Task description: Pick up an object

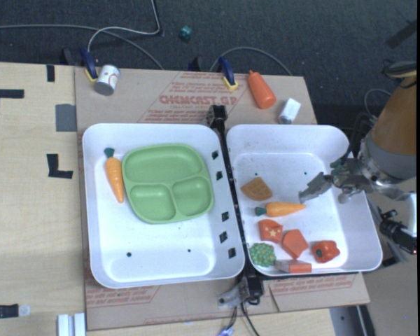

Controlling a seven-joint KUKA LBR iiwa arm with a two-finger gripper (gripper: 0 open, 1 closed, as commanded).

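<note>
Inspector: Left bin [98,208] first. It bears a green divided plate [168,183], with a toy carrot [114,177] lying just beside the plate's left edge, near the bin wall. Neither is touched.

Clerk: And the right bin [350,145]?

Inspector: Toy food sits in its lower half. From the left: a green broccoli piece [262,255] at the front corner, a tan cracker-like piece [256,189] higher up, a second carrot [285,208] lying flat below it, two red blocks [283,236], and a red pepper [325,250] furthest right.

Clerk: Position of the arm?

Inspector: The gripper [313,188] hangs over the right bin, its dark fingers pointing left, tip just beside the thick end of that second carrot. The fingers read as slightly apart, with nothing between them.

Clerk: Progress, then?

Inspector: Nothing lifted; every item rests on a bin floor. In my judgement the approach is made, with closing and raising not yet done. The nearby carrot looks the likeliest target.
</note>
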